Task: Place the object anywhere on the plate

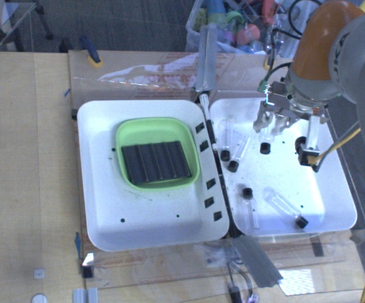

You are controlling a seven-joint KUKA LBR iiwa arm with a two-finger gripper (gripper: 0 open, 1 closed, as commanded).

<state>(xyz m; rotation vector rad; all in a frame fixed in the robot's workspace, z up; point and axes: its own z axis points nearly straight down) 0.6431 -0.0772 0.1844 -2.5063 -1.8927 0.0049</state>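
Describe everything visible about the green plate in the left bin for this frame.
The green plate is a light green, rounded-square dish with a raised rim, plastic by its look. It lies flat and upright in the left white bin, a little toward the bin's far side, resting on the bin floor. A dark grey ribbed rectangular slab lies in its well, covering most of the near half and reaching the near rim. Nothing else touches it; the gripper is over the right bin, apart from the plate.

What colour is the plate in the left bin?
Light green plate, carrying a dark ridged insert; camera view.
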